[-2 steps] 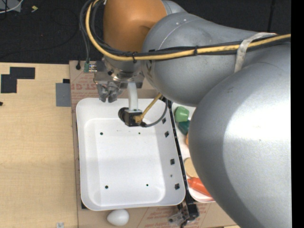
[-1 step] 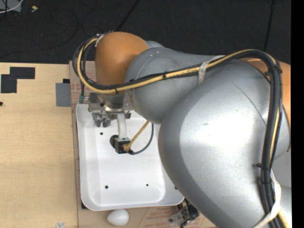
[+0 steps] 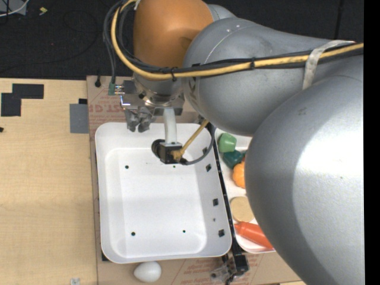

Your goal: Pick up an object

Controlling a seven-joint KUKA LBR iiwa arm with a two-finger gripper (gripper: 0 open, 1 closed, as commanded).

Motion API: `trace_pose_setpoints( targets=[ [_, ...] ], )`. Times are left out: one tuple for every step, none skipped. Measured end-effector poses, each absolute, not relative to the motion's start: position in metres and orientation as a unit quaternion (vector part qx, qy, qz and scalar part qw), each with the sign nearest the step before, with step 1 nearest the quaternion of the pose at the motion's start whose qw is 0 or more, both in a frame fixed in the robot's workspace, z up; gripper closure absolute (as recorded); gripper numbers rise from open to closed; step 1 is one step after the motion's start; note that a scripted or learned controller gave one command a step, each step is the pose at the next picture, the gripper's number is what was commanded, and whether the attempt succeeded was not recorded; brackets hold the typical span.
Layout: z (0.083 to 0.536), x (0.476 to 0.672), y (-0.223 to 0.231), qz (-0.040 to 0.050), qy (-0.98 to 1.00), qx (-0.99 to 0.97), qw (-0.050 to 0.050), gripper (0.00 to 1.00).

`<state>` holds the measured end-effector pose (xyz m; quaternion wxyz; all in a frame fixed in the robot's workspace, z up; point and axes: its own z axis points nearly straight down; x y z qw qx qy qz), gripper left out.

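jaws are placed at the far rim of the left bin [image 3: 107,177], state cannot be told; an empty grasp is risked, objects being in the right bin [image 3: 225,172]

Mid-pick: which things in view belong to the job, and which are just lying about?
Job: end effector over the left bin's far edge; in the right bin, green piece, orange ball, tan disc, carrot.
Lying about: white egg on the bench outside the bins; grey patch on the bench.
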<state>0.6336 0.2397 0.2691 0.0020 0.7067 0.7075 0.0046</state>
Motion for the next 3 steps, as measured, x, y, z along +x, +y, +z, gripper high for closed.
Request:
trace_pose_setpoints(
  targets=[
    [0.515,0.644,0.244,0.0065,0.709,0.705,0.003,1.00],
    [0.386,0.597,0.242,-0.0080,0.707,0.708,-0.004,1.00],
    [0.230,0.559,0.241,-0.0096,0.706,0.708,-0.004,1.00]
  ],
)
